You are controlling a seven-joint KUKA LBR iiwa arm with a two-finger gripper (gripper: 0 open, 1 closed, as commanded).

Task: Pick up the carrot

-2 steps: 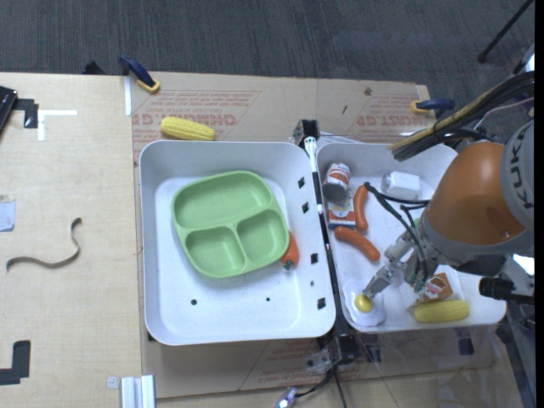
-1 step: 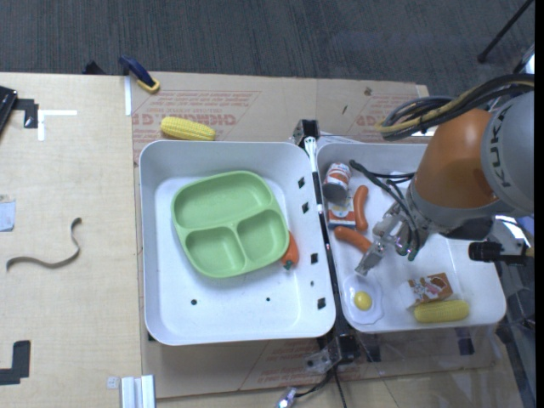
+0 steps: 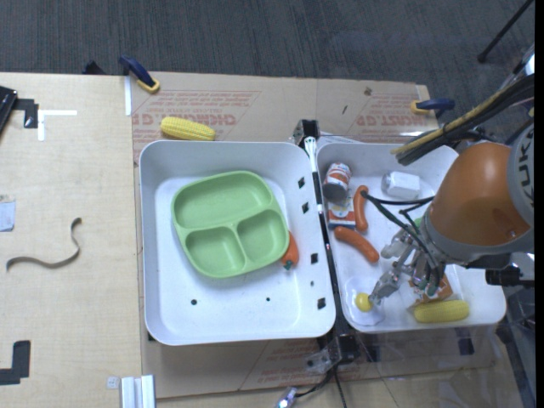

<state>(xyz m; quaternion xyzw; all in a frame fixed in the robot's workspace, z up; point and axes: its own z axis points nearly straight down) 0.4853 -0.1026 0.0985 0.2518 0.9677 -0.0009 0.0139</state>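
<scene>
On the far left, the pale wooden bench [image 3: 59,313] carries a thin dark cord [image 3: 47,257] curled in an S shape. Further right lies a sheet of brown cardboard [image 3: 255,104] printed with reddish lettering, too faint and upside down to read. A blue clamp [image 3: 140,73] pins its left top corner, and a yellow corn cob [image 3: 187,128] rests on it just above the left bin.

The left bin [image 3: 170,313] holds a green divided plate [image 3: 229,222] with three compartments. The carrot [image 3: 291,252] lies in this bin, orange and tucked against the plate's right lower edge, touching it, close to the bin's right wall.

Across the black clips joining the two bins, the right bin [image 3: 357,155] holds a small can with a red and white label [image 3: 338,179] — its writing is not legible — and two orange-red sausages, one [image 3: 362,208] just right of the can and another [image 3: 357,243] below it. A small white block [image 3: 401,183] sits near the upper right.

The gripper [image 3: 399,274] hangs low in the right bin, well apart from the carrot, its metal fingers [image 3: 384,287] pointing down and left toward a small yellow piece [image 3: 363,302] on the bin floor. How wide they stand cannot be told, and nothing is visible between them. A second yellow corn cob [image 3: 440,311] lies just right of the gripper. Above it bulges the orange band [image 3: 476,198] of the arm, and a second blue clamp [image 3: 433,105] grips the cardboard's top right.
</scene>
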